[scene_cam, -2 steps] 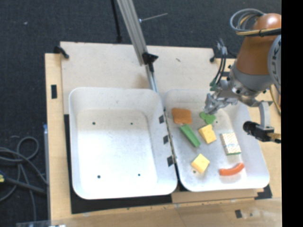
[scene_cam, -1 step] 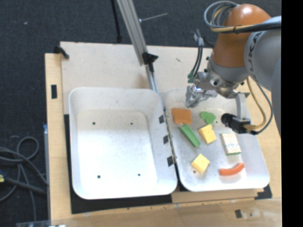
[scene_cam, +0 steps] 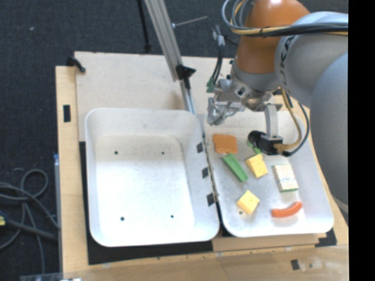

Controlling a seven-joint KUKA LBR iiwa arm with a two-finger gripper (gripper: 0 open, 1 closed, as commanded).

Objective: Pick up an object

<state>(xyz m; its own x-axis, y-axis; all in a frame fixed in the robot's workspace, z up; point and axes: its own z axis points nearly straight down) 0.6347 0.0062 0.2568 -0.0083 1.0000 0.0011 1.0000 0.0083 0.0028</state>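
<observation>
While jaws [scene_cam: 217, 117] hover, perhaps empty, orange-brown flat square [scene_cam: 225, 143] lies below.

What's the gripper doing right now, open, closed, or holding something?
Gripper: cannot be told; it hangs over the right bin, above the orange-brown block.

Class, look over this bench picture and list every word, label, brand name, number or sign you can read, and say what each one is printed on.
None: no word, number or brand can be read anywhere in this view.
The speckled block in the right bin bears a pattern of fine dots, too small to tell whether any are print.
The arm's orange band is plain.
</observation>
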